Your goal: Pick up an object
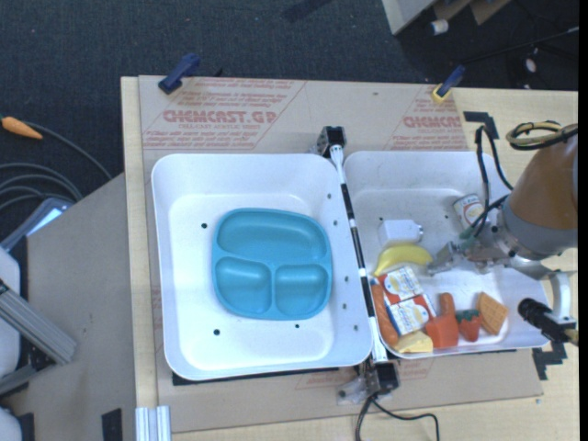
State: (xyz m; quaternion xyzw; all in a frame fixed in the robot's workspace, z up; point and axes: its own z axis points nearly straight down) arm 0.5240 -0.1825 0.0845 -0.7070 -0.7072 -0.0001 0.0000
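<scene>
The loose things all lie in the right shallow white bin, crowded toward its near edge and its left wall. A yellow plastic banana lies just inside the left wall, about halfway down. Below it sits a small flat packet with orange and white print, touching or nearly touching the banana's lower side. A red-orange carrot-like toy piece stands beside the packet on the right, with a small red piece and a tan waffle-textured wedge further toward the bin's right edge. A pale yellow lump rests against the near rim. A small white block lies above the banana, apart from the pile.

The far half of this bin is bare floor, the widest open room in it.

The gripper reaches in from the right edge, low over the bin's middle, just right of the banana. Whether its fingers are spread or closed cannot be told, and nothing is seen between them. The grey arm with its orange band overhangs the right rim.

The left white bin holds a blue three-compartment plastic plate at its centre, with clear margin along all four walls. Both bins sit on a tan board surface.
</scene>
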